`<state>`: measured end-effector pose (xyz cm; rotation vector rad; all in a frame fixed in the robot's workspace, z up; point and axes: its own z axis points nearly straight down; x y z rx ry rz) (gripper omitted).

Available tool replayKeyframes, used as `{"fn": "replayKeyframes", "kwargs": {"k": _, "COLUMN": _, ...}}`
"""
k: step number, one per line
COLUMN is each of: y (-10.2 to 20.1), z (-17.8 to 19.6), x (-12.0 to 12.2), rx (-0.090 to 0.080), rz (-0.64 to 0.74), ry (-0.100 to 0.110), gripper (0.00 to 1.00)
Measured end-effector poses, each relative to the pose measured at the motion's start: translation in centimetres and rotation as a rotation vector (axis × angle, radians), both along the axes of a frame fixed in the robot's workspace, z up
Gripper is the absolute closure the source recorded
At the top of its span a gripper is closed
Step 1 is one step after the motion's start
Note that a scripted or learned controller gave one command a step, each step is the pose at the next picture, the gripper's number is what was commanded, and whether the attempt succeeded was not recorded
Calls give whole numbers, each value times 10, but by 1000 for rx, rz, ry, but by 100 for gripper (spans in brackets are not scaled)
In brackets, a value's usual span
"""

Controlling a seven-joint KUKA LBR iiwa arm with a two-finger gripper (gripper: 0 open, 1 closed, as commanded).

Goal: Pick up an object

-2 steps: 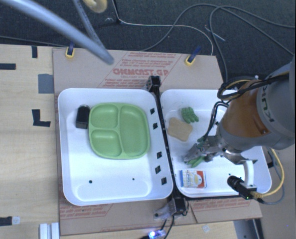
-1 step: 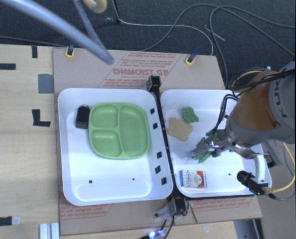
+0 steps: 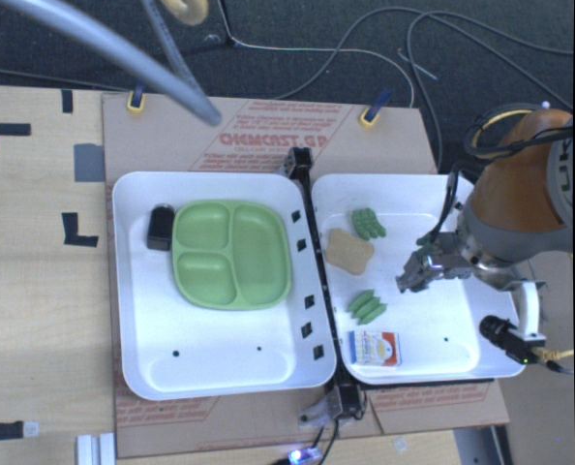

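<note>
Small carton [image 3: 375,348] lies flat, long axis running left-right.

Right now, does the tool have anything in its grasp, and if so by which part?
Nothing is held. The tool hovers over bare floor of the right bin, apart from the green pieces and the tan block.

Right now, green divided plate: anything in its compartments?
Empty. All three compartments of the green plate show bare green; the black block sits outside, beside its rim.
</note>
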<state>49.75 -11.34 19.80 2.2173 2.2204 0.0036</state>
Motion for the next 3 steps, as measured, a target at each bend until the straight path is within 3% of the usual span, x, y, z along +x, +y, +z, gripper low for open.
{"fn": "replayKeyframes", "kwargs": {"k": 2, "y": 109, "z": 13, "x": 44, "rx": 2, "rz": 6, "ry": 4, "gripper": 100}}
{"fn": "replayKeyframes", "kwargs": {"k": 3, "y": 167, "z": 26, "x": 53, "rx": 2, "rz": 5, "ry": 5, "gripper": 100}}
